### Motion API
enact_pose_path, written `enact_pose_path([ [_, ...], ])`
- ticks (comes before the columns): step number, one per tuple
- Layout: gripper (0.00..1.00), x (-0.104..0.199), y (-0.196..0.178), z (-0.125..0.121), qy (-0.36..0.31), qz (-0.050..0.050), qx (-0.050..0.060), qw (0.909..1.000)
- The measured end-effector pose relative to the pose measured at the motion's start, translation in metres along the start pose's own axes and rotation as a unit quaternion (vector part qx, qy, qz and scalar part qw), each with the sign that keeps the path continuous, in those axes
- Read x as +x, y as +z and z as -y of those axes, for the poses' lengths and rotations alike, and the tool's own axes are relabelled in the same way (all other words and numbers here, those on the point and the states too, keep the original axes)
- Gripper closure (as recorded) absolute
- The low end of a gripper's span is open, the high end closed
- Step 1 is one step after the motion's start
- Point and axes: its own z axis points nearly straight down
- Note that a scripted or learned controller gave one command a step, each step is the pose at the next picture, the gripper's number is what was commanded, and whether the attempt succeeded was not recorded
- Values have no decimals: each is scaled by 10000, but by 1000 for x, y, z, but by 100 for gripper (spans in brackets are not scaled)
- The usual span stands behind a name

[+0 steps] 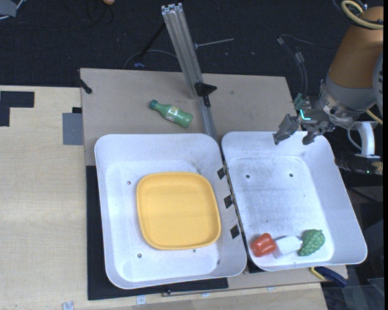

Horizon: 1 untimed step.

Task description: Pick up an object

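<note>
gripper (pixel 296 133) open, nothing in it, over right bin (pixel 291 186) far rim; red pepper (pixel 263 244), white block (pixel 288 245), green thing (pixel 312 241) at bin's near edge.

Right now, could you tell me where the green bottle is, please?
The green bottle lies on the bench behind the left bin, beside the slanted metal rail.

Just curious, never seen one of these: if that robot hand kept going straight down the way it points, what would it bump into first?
Probably the far rim of the right bin: the hand hangs about over it. Height is hard to judge.
</note>
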Motion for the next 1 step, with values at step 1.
enact_pose_path([
  [1,0,0,0,0,0,0,1,10000],
])
